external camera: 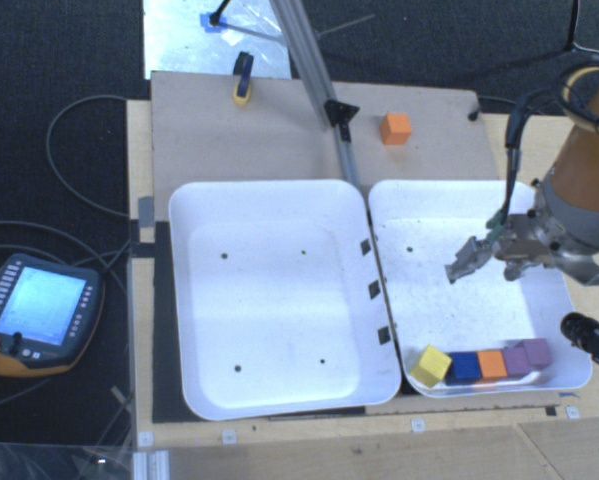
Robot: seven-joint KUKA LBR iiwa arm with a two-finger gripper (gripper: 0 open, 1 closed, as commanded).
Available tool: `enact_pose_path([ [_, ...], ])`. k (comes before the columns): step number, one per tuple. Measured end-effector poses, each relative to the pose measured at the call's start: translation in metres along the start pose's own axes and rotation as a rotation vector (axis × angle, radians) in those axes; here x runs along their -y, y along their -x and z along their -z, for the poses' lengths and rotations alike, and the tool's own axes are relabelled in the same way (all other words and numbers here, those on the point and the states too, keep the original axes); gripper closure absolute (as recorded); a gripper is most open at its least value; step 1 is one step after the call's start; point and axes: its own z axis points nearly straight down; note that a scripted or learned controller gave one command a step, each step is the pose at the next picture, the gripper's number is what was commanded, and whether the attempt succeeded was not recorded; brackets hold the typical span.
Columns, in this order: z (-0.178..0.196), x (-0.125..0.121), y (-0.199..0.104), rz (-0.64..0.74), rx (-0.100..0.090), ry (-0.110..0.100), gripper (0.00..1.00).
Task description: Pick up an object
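Two white bins sit side by side: the left bin (269, 298) and the right bin (419, 298). Along the right bin's lower edge lie four blocks in a row: yellow (431, 365), blue (465, 367), orange (492, 364), purple (530, 355). One more orange cube (396, 128) rests on the board at upper centre. The gripper (466, 262) hovers over the right bin, fingers narrow, gripping nothing.

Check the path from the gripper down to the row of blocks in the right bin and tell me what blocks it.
Nothing visible does. The gripper is over the right bin, and only bare white floor lies between it and the blocks along the near wall: yellow block, blue block, orange block, purple block.
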Motion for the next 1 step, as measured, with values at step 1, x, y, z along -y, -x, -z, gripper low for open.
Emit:
enact_pose_path([
  [1,-0.0154,-0.0116,0.0766,-0.012,0.004,-0.002,0.00],
])
